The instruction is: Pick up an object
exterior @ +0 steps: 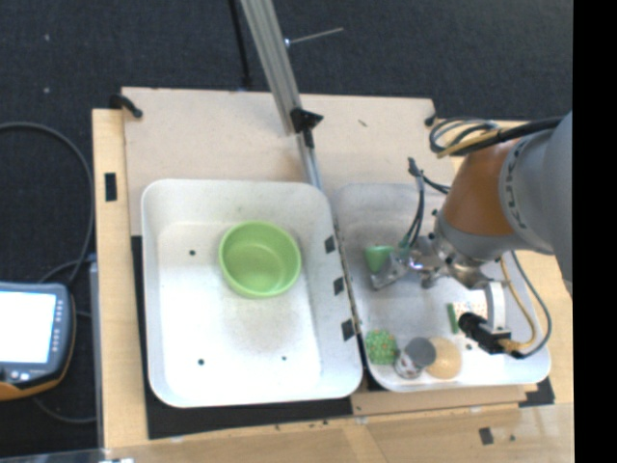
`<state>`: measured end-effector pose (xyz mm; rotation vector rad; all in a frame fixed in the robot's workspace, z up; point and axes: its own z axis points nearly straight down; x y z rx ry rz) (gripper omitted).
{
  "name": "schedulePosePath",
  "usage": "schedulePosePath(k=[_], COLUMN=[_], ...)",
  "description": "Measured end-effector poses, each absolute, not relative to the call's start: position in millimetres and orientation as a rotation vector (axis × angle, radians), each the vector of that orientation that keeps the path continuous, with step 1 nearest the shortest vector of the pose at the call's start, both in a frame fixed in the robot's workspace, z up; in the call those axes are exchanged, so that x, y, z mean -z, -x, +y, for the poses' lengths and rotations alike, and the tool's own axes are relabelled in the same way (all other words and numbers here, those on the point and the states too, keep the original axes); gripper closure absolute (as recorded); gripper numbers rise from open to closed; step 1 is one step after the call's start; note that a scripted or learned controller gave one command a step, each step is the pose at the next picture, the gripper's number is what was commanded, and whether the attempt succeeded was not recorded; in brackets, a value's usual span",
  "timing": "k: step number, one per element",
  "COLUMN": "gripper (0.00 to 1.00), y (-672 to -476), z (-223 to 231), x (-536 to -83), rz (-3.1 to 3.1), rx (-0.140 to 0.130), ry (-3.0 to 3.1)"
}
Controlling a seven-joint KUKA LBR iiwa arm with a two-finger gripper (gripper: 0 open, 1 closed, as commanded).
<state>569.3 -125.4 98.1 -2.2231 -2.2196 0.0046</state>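
Observation:
My gripper [388,270] is low in the right bin [359,210], near its left wall, with the grey arm and its orange band coming in from the right. A small green object [377,256] lies right against the gripper's tip on its upper side; whether it is held is unclear. At the bin's front lie a green textured ball [382,345], a grey round piece [418,355] and a tan rounded object [446,359]. A thin green piece [451,315] lies just under the wrist.
The left bin [174,355] holds a light green bowl [259,258] near its upper middle. A metal pole [280,75] slants down to the gap between the bins. Cables loop around the wrist [521,326] on the right.

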Motion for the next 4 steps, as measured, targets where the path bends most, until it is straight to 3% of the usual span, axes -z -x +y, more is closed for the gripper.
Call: schedulePosePath(k=[1, 4], gripper=[1.0, 1.0], y=[-571.0, -583.0], z=[-126.1, -114.3], x=[-111.8, -267.0], rz=[-2.216, -2.23], rx=[0.004, 0.006], ry=[2.232, 2.221])
